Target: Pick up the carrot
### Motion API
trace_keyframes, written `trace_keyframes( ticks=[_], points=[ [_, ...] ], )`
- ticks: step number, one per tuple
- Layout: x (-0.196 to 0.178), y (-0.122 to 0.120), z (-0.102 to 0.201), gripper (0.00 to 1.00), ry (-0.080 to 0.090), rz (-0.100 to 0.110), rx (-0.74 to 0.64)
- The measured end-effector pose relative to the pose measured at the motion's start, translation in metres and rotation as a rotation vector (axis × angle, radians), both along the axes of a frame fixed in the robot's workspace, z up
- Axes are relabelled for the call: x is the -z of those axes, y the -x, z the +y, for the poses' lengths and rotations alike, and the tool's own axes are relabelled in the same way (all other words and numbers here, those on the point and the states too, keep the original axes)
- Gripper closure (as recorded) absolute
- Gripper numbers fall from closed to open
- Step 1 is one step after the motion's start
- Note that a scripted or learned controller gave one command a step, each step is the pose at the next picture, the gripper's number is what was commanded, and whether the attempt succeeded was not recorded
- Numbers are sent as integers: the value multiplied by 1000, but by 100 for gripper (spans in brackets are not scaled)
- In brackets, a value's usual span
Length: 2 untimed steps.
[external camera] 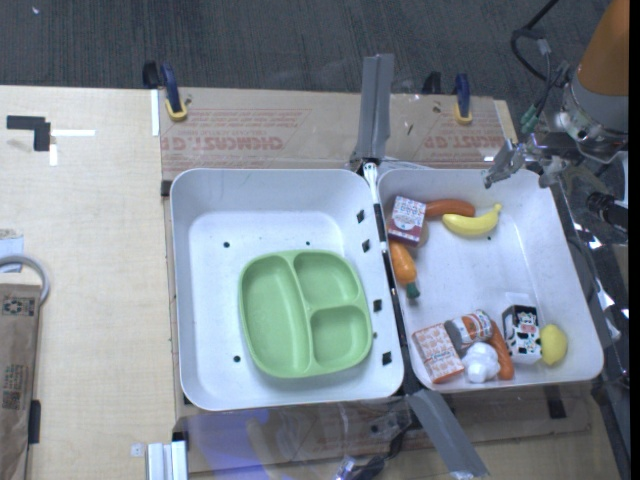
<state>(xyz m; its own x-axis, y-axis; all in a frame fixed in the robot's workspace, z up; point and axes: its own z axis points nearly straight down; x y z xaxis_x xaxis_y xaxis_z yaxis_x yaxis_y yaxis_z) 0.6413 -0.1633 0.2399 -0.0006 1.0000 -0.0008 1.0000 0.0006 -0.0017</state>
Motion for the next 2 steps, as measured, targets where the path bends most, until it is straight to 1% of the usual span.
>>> trace_keyframes(
  ticks=[1, 2],
  points=[
    [148, 34, 10, 0, 0, -1, 91],
    [139, 34, 9, 100, 0, 0, 94]
  ],
)
